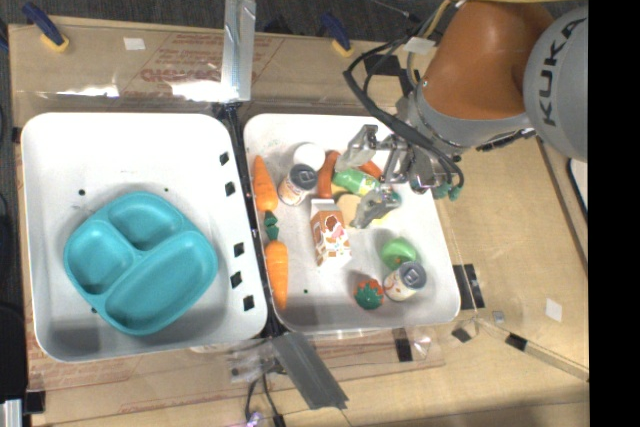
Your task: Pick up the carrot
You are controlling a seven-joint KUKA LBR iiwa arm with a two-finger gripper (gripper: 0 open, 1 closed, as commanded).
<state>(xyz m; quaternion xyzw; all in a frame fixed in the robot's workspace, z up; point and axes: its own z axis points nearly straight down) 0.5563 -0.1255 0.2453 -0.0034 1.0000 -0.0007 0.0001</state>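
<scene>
Two orange carrots lie along the left wall of the right bin (430, 310). One carrot (263, 183) is in the upper half, the other carrot (277, 272) lower down with a green top. My gripper (368, 175) hangs over the middle of this bin, to the right of both carrots and well apart from them. Its fingers (377, 206) stand open. Between and below them lie a light green item (353, 181) and a small orange piece (372, 168). No carrot is between the fingers.
A red sausage-like piece (326, 173), a small can (297, 183), a printed carton (329, 231), a green fruit (398, 250), another can (405, 280) and a strawberry (369, 293) crowd the right bin. A teal divided plate (140, 260) sits in the left bin (60, 140).
</scene>
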